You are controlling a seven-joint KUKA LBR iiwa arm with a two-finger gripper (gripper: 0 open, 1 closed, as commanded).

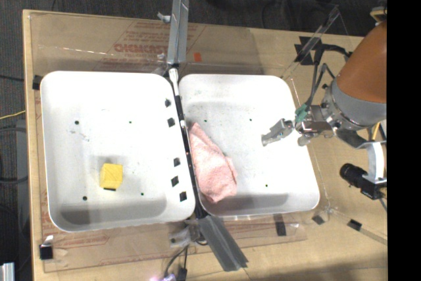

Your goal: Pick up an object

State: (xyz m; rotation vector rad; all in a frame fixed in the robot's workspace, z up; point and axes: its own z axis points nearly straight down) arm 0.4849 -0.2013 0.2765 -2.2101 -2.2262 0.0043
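A crumpled pink cloth (212, 164) lies in the right bin (289, 92), against its left wall. A small yellow block (111, 176) rests on the floor of the left bin (52, 85), toward the front. My gripper (275, 133) hangs over the right half of the right bin, pointing left, roughly a hand's width to the right of the cloth and apart from it. Nothing shows in the gripper.
A grey metal divider bar (177, 36) runs between the two bins from back to front. The arm's orange band (368, 62) and wrist sit over the bench's right side, with cables and a black fixture (358, 178) beside the right bin.
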